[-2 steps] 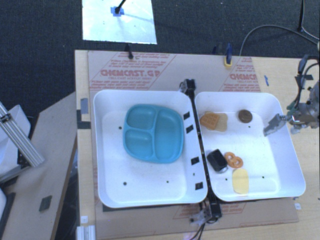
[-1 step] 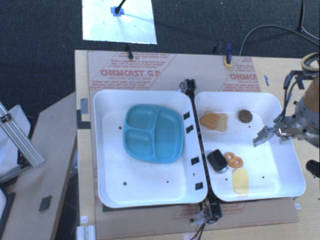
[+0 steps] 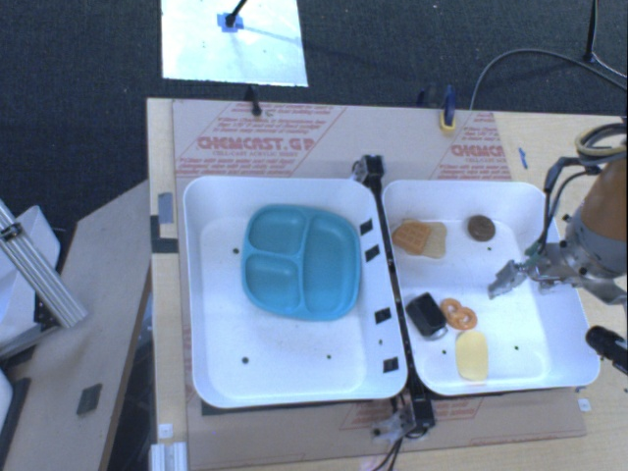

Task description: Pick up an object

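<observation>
Candidate objects all lie in the right white bin: a tan waffle-like square near the divider, a small brown round disc toward the far wall, and a near cluster of a black rounded block, an orange pretzel-shaped ring piece touching or just beside it, and a pale yellow oblong just below. The gripper hangs over bare bin floor between disc and cluster, nothing visible between its fingers; whether they are apart or together cannot be told at this resolution. Judgement: no target reached yet, and the spread-out items look easier grabs than the tight black-and-orange pair. The left white bin holds a teal sectioned plastic plate, flat, centred, well apart from the arm.
</observation>
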Robot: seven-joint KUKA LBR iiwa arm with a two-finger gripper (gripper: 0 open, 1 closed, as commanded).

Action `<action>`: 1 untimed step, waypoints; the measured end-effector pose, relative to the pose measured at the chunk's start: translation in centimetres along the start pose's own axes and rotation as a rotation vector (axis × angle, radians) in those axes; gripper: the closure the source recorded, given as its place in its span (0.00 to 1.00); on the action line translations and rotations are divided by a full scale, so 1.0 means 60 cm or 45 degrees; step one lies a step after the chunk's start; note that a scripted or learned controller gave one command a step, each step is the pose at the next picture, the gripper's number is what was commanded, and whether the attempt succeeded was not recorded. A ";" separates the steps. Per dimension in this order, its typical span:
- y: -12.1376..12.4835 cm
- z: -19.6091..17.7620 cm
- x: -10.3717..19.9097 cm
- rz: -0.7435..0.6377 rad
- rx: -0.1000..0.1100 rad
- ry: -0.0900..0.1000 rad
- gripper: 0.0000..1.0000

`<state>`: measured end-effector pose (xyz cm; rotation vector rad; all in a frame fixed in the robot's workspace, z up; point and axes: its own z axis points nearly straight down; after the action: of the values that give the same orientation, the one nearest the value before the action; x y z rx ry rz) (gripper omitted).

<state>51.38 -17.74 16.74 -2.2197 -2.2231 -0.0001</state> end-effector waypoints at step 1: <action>-0.005 0.072 -0.011 0.001 -0.001 0.000 0.00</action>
<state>51.09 -18.38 12.43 -2.2207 -2.2228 -0.0009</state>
